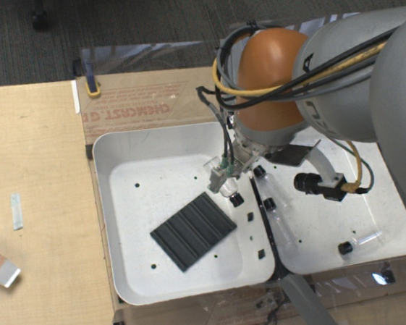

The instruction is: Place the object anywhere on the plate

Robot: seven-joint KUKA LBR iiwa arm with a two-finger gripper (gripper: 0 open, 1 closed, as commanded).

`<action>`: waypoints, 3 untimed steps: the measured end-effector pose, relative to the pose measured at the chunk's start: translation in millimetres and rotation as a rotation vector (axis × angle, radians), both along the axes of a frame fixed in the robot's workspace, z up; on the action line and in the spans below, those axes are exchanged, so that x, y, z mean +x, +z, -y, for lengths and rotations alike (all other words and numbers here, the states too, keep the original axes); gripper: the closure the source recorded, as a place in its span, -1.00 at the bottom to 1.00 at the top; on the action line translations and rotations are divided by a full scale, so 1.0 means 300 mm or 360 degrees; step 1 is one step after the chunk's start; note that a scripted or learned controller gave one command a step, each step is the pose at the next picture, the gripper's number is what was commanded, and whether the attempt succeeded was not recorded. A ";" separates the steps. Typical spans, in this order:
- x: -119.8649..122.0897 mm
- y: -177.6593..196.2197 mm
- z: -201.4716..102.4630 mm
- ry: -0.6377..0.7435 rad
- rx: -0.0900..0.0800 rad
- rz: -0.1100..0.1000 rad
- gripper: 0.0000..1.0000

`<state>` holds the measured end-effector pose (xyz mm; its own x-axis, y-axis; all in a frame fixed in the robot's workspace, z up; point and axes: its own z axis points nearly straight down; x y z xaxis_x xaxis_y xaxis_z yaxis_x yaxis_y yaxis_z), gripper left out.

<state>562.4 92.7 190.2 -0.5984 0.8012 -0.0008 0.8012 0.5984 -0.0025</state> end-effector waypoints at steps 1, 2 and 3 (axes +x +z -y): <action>0.000 0.000 0.000 0.0000 0.0000 0.0000 -1.00; 0.002 0.028 0.005 -0.0004 -0.0002 -0.0001 1.00; 0.002 0.028 0.005 -0.0004 -0.0002 -0.0001 -1.00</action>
